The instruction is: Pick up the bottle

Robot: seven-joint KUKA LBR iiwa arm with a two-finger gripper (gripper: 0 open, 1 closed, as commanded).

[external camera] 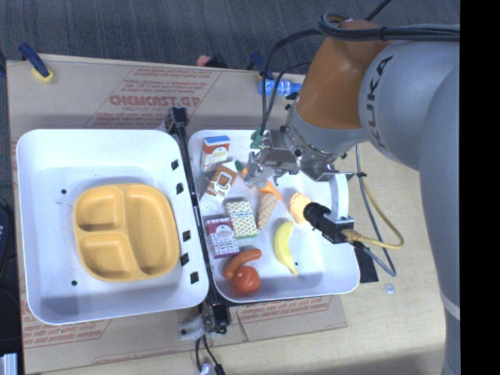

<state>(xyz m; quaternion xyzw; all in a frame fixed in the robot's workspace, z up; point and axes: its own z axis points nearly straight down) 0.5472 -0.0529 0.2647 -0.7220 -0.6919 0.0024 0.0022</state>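
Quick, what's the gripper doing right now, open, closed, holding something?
Gripper: cannot be told; it sits low over the right bin, among the toy food items.

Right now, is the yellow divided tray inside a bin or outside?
Inside. The yellow divided tray lies flat on the floor of the left white bin, with the bin's white rim visible all around it.

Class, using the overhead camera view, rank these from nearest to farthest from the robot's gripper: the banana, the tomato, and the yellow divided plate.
Measured from the gripper, at the right bin's upper part:
1. Banana, right bin, just below the gripper.
2. Tomato, right bin's lower edge, lower left of the gripper.
3. Yellow divided plate, in the left bin, well away.
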